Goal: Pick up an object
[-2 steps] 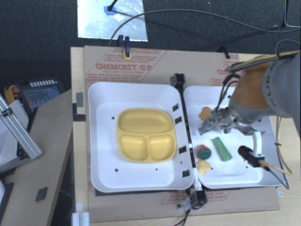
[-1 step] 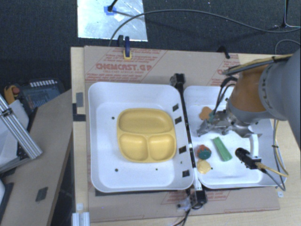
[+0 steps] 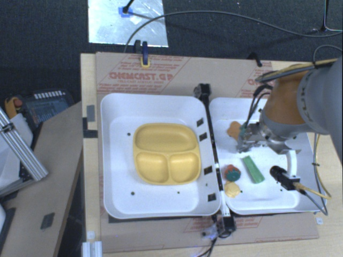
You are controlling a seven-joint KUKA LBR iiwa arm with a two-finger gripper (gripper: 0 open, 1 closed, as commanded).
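My gripper [image 3: 245, 144] hangs low over the right bin [image 3: 268, 205], near its left side, on the grey arm that comes in from the right. An orange piece [image 3: 233, 128] lies just up and left of it. A green block [image 3: 252, 168] lies just below it, slanted. A small red and teal object [image 3: 232, 172] sits left of the green block, with a pale yellow piece [image 3: 232, 189] beneath that. Nothing shows between the gripper and the bin floor.
The left bin [image 3: 118, 143] holds a yellow divided plate [image 3: 165, 153] in its middle. A black ridge with clips [image 3: 210, 143] separates the two bins. The arm's bulk covers the right bin's upper right part.
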